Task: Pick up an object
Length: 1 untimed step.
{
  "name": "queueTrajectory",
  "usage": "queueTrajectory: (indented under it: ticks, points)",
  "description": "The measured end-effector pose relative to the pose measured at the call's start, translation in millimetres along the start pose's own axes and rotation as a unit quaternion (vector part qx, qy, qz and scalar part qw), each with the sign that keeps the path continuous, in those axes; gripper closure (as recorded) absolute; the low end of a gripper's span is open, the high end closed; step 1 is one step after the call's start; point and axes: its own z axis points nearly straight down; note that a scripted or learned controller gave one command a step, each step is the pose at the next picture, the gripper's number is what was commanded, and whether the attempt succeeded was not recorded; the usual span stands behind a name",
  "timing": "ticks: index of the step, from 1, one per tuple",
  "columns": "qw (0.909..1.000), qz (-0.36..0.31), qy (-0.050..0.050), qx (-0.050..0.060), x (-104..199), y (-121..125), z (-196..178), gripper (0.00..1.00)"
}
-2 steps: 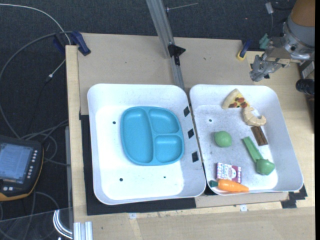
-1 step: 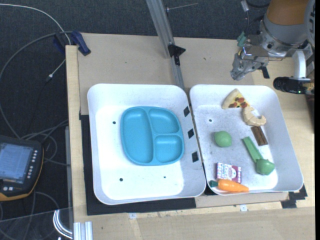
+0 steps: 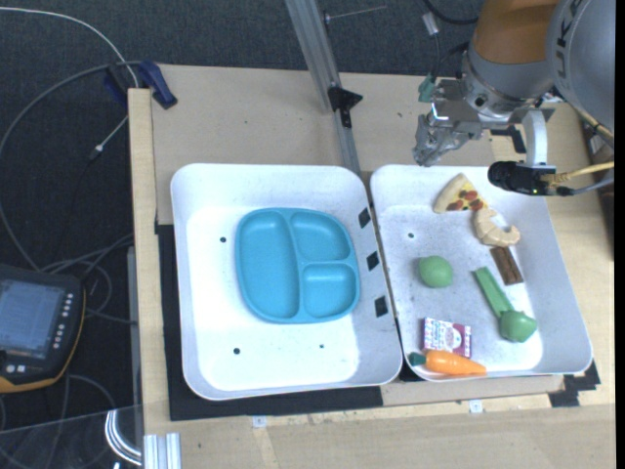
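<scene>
My gripper (image 3: pixel 431 150) hangs above the far edge of the right bin (image 3: pixel 557 262), with nothing visible between its fingers. In that bin lie a pizza slice (image 3: pixel 458 194), a pale bread-like piece (image 3: pixel 494 228), a brown bar (image 3: pixel 507 264), a green ball (image 3: pixel 436 271), a green scoop-like tool (image 3: pixel 505 307), a small pink-and-white box (image 3: pixel 446 336) and an orange carrot (image 3: pixel 455 363). The pizza slice is the nearest object, just right of and in front of the gripper.
The left bin (image 3: pixel 200 262) holds a blue divided plate (image 3: pixel 296 264). A metal pole (image 3: pixel 312 37) slants up behind the bins. Cables and a handheld pendant (image 3: pixel 34 325) lie off the bench at left.
</scene>
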Motion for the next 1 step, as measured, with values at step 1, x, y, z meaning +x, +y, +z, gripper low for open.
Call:
queueTrajectory:
  ticks: [1]
  points:
    - [1.0000, 0.000, 0.000, 0.000, 58.2, -9.6, 4.5, 1.00]
